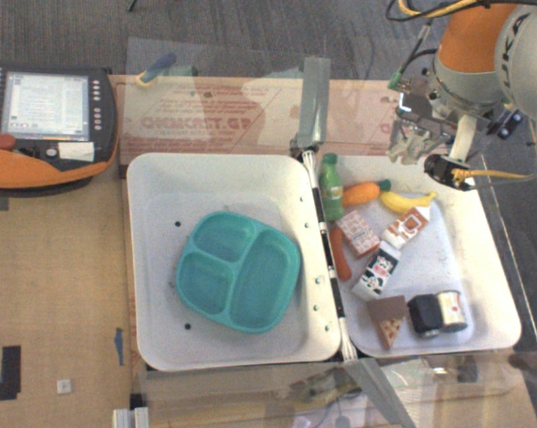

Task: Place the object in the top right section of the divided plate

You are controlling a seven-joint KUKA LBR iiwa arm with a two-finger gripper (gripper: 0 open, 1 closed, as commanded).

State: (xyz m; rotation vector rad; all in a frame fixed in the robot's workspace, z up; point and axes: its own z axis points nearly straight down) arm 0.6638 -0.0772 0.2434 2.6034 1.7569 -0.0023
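The left bin (152,194) holds a teal divided plate (240,271). The right bin (496,301) holds a green bottle (330,186), carrot (361,193), banana (404,202), cartons and a black-and-white can (439,314). The gripper (417,145) hovers above the bin's far edge, just beyond the banana; its state I cannot tell. A pendant (45,123) lies on the desk (54,275).
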